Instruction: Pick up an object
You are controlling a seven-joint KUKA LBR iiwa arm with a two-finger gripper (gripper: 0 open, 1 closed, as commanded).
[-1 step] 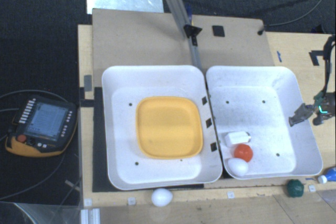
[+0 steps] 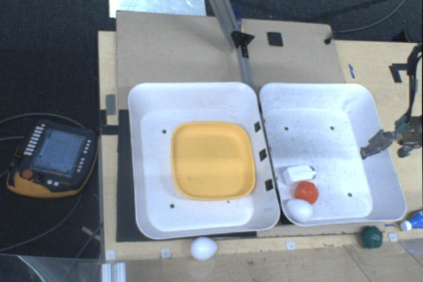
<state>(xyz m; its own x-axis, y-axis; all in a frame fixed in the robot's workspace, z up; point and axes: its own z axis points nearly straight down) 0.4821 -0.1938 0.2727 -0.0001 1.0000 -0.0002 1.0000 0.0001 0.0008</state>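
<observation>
dark grey tool (image 2: 378,144), thin black cable

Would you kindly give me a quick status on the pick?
Gripper at right bin's right edge, nothing held. Orange ball, white block, white egg clustered at bin's near-left corner. Path clear.

A handheld control pendant (image 2: 51,158) lay on the dark floor (image 2: 46,43) left of the tabletop (image 2: 218,53). A white egg-shaped thing (image 2: 203,248) and a dark green ball (image 2: 371,236) (both outside the bins) rested on the tabletop's front edge.
</observation>
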